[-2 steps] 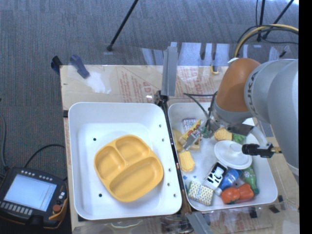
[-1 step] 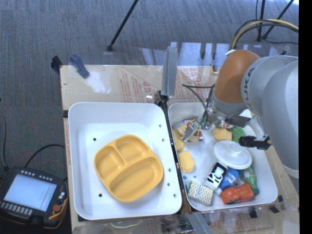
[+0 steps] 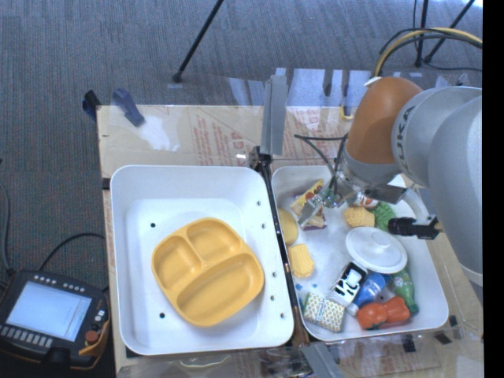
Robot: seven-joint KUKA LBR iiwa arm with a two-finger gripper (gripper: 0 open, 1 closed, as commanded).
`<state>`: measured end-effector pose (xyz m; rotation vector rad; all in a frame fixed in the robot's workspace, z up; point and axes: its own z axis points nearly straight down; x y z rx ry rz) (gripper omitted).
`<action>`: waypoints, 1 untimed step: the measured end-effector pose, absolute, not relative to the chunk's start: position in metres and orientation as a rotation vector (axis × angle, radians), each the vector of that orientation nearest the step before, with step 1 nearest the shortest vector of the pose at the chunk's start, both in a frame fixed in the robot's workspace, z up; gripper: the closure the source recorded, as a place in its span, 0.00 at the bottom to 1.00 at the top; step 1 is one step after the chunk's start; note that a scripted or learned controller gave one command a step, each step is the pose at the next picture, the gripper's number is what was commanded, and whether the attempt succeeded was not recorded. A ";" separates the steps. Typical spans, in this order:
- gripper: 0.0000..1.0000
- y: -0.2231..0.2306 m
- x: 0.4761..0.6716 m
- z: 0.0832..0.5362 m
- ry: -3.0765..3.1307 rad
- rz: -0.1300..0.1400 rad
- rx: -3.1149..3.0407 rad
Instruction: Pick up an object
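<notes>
Camera view, looking down at a slant: the big grey arm with the orange band (image 3: 383, 124) comes in from the right and bends down over the right shallow white bin (image 3: 438, 288), so the wrist hangs over that bin's upper left part. The end effector (image 3: 316, 205) points down and to the left, its tip right among the toys near the back left corner. Can't tell if it's spread or pinched together, the tip is too small and cluttered to read, and I can't see anything clearly held in it.

Stuff in the right bin: a small yellow and red packet-like toy (image 3: 309, 207) right at the tip, a yellow plastic corn cob (image 3: 301, 260) just below it along the left wall, and a round yellow piece (image 3: 287, 227) hugging the divider. A white round lid with a knob (image 3: 376, 248) sits mid-bin, with a green leafy toy (image 3: 384, 214) behind it. Toward the front there's a white checkered block (image 3: 324, 311), a black and white little carton (image 3: 346, 282), a blue bottle-like thing (image 3: 371, 287), and an orange-red plastic pepper (image 3: 383, 313) beside a green piece (image 3: 404, 290).

The left white bin (image 3: 130, 211) holds a yellow plastic divided plate (image 3: 208, 270), lying flat, slightly turned. Both bins sit on a pale plywood surface (image 3: 185, 132).
</notes>
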<state>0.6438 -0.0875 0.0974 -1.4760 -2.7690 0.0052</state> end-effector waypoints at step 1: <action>1.00 -0.059 0.647 0.263 -2.740 -0.012 -1.570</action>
